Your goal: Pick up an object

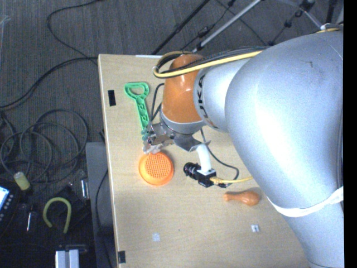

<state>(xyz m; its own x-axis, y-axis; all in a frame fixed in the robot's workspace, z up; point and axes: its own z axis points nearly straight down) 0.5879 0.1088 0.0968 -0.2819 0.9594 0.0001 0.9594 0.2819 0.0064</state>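
A green lattice tool with a ring handle [139, 106] lies on the tan bench surface [128, 216], running from upper left down towards the gripper. My gripper [152, 142] sits low at the tool's lower end, just above an orange round mesh disc [156, 168]. The grey arm and its orange band [181, 96] cover much of the gripper. An orange pear-shaped object [243, 197] lies to the right, close under the arm.
A small black part with a yellow cable [199, 173] hangs beside the wrist, right of the disc. The bench's left edge [106, 149] drops to a floor with cables and a green U-shaped piece [56, 210]. The big grey arm body hides the right side.
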